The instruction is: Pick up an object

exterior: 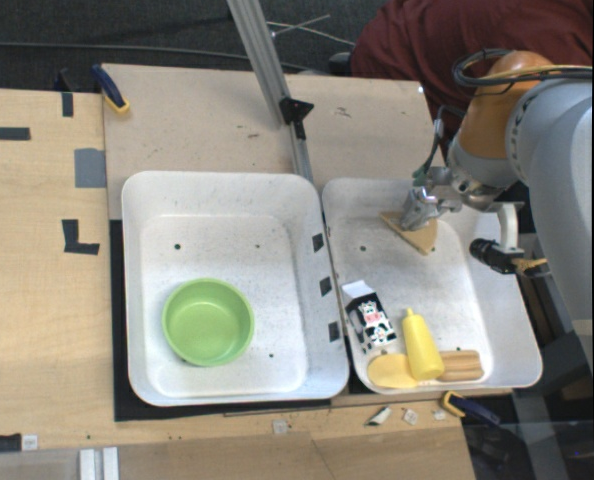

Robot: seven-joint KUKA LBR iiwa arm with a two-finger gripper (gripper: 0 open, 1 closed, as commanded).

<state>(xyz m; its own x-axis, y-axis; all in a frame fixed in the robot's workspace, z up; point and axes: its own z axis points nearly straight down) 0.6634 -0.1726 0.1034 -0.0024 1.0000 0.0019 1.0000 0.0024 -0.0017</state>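
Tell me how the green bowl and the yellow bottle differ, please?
The green bowl is round and open, standing upright; the yellow bottle is long and narrow, lying on its side. The bowl sits in the left bin, apart from other things; the bottle lies in the right bin, crowded against other small items. The bowl looks wider than the bottle. Both rest untouched, away from the gripper near the right bin's far end.

Bins (222, 193) white speckled plastic, matt; green bowl (208, 321) smooth plastic; bench (37, 268) pale wood.
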